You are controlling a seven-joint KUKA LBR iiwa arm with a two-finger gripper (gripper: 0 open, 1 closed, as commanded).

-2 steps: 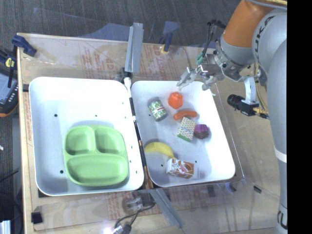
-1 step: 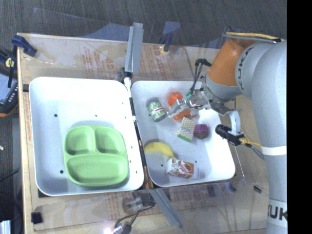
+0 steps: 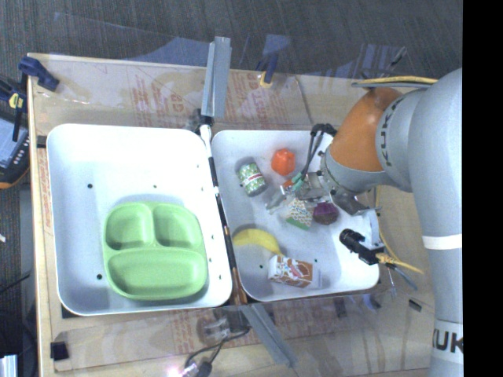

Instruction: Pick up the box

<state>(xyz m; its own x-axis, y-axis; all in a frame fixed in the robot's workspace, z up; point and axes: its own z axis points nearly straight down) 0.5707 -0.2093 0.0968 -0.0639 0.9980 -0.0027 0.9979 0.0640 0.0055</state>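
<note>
A small red-and-white box (image 3: 292, 271) lies on its side near the front of the right bin (image 3: 346, 281). My gripper (image 3: 289, 195) hangs low over the middle of that bin, reaching in from the right. It is well behind the box and apart from it. Right by its tip lies a speckled green-and-white packet (image 3: 299, 214). Whether the gripper touches the packet is unclear.
Around the gripper lie a green-and-white can (image 3: 251, 177), an orange piece (image 3: 284, 162) and a purple piece (image 3: 324, 212). A yellow banana (image 3: 259, 240) sits just left of the box. The left bin (image 3: 71, 163) holds a green divided tray (image 3: 156, 251).
</note>
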